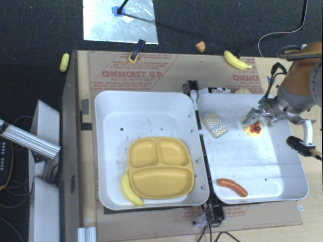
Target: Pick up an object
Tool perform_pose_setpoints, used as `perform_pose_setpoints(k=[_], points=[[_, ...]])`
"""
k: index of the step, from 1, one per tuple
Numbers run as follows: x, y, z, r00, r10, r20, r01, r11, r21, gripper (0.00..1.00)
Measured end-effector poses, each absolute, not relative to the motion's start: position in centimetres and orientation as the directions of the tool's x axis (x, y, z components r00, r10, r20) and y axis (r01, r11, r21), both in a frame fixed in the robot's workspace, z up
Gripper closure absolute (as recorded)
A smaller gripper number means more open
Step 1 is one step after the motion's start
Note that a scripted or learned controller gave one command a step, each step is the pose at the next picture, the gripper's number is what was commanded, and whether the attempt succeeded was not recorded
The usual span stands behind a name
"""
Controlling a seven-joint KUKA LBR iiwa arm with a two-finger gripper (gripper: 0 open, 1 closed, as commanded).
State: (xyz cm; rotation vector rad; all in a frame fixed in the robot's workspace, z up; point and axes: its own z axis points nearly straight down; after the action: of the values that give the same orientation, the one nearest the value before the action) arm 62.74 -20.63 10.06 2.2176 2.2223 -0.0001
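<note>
1. We see the arm [301, 79] reaching in from the right, its wrist bent down over the right bin [282, 185].
2. The gripper [256, 121] hangs low at the bin's upper right, just above a small toy [254, 128].
3. The toy is yellow and orange with a red spot (too small to identify).
4. We cannot tell how wide the claw stands, or whether it grips the toy.

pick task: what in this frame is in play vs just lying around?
In play:
gripper, low in the right bin
small yellow and red item right under it
patterned block
sausage
yellow tray and banana in the left bin

Lying about:
banana on the bench edge
orange bit
yellow piece
foil sheet
</note>
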Motion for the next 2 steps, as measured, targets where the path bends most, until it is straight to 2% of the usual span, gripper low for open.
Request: perform_pose_setpoints(k=[1, 2], points=[[63.5, -20.6, 10.5, -0.003, 1.000, -0.001, 1.000, 0.003, 0.004, 0.00], [63.1, -20.6, 8.5, -0.003, 1.000, -0.001, 1.000, 0.003, 0.002, 0.00]])
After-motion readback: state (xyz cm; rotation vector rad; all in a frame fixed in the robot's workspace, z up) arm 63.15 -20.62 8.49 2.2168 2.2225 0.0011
